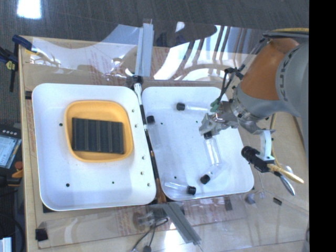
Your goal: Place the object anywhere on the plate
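A yellow plate (79, 111) with a dark ribbed insert (98, 135) lies in the left white bin (47, 182). Several clear tubes with black caps lie in the right bin (173, 151). One clear tube (214, 159) runs down from just below my gripper (208, 130), its black cap (205, 179) at the lower end. My gripper hangs low over the right part of this bin, at that tube's upper end. I cannot make out anything held in it.
A second tube with a black cap (181, 107) lies near the right bin's far wall. A third (178, 187) rests along its near wall. A small black piece (150, 119) sits by the divider between the bins.
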Tool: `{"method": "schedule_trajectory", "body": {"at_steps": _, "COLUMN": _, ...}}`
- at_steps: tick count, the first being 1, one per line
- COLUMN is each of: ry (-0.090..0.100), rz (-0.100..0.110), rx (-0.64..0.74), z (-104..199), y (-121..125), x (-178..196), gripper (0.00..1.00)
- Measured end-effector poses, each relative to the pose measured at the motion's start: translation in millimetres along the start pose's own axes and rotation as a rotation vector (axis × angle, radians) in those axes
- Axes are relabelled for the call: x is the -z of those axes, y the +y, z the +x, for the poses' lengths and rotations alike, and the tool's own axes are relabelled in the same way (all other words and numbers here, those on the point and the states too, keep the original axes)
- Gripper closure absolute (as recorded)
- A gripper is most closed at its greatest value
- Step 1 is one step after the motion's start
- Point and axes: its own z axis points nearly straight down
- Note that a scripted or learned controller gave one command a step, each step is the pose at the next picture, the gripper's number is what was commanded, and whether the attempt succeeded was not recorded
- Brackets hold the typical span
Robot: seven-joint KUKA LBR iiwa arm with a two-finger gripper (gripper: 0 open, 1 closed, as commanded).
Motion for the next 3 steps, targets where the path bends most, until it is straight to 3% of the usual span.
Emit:
{"method": "schedule_trajectory", "body": {"at_steps": 1, "ry": 0.001, "rz": -0.001, "rx": 0.045, "z": 45, "y": 77, "x": 44, "gripper": 1.00}}
{"method": "schedule_trajectory", "body": {"at_steps": 2, "ry": 0.002, "rz": 0.003, "rx": 0.193, "z": 44, "y": 54, "x": -44, "gripper": 1.00}}
{"method": "schedule_trajectory", "body": {"at_steps": 3, "ry": 0.002, "rz": 0.002, "rx": 0.235, "z": 86, "y": 25, "x": 4, "gripper": 1.00}}
